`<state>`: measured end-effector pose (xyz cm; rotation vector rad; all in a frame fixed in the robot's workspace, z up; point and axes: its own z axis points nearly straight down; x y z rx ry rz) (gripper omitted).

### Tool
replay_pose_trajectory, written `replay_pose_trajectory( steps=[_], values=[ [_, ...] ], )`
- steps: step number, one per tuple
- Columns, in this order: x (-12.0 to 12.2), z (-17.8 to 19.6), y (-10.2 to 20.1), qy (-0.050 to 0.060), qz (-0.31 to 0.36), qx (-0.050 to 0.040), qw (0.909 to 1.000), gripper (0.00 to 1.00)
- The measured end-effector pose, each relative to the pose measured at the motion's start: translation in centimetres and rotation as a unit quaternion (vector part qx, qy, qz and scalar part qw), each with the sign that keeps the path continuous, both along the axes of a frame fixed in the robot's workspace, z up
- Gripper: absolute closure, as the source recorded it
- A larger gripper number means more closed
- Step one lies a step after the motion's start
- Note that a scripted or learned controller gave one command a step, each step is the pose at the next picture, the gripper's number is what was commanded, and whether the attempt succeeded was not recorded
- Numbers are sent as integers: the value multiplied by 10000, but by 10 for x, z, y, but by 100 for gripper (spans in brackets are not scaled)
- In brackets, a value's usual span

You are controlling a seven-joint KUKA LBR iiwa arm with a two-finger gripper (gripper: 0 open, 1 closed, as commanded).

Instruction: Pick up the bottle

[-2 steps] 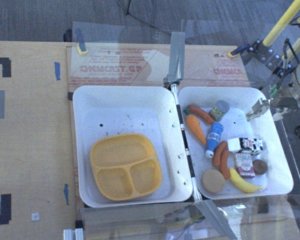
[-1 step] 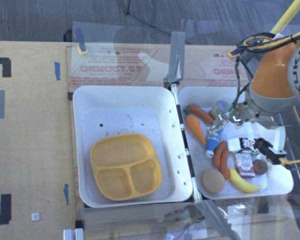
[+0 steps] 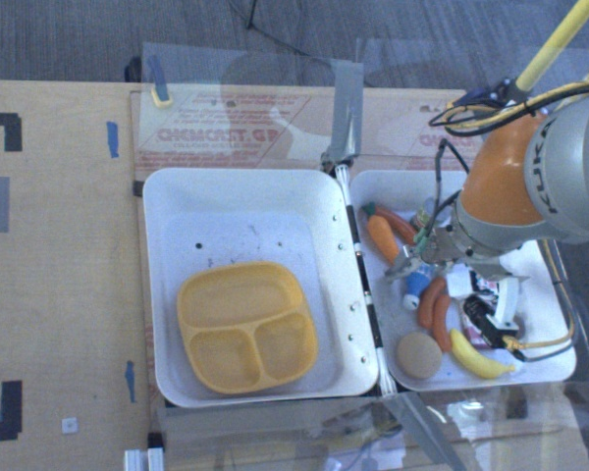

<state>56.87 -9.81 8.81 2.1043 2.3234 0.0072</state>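
Observation:
The bottle (image 3: pixel 418 287) is small and blue with a white cap, lying in the right bin (image 3: pixel 562 366) near its middle. My gripper (image 3: pixel 419 260) hangs directly over the bottle's upper end, at or just above it. The wrist hides the point where they meet. The orange-banded arm reaches in from the right over the bin's far side.
Close around the bottle lie an orange carrot (image 3: pixel 381 239), a red pepper (image 3: pixel 399 223), reddish sausages (image 3: pixel 433 309), a banana (image 3: pixel 477 357) and a tan round ball (image 3: pixel 419 355). A yellow divided plate (image 3: pixel 245 327) sits in the left bin (image 3: pixel 177 204).

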Motion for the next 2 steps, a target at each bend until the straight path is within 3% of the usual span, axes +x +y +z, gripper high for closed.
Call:
replay_pose_trajectory(
  steps=[1, 2],
  values=[
    [1, 11, -3, -26, -24, -11, 10000, 100],
    [22, 129, 44, 38, -1031, 7, 9947, 100]
  ],
)
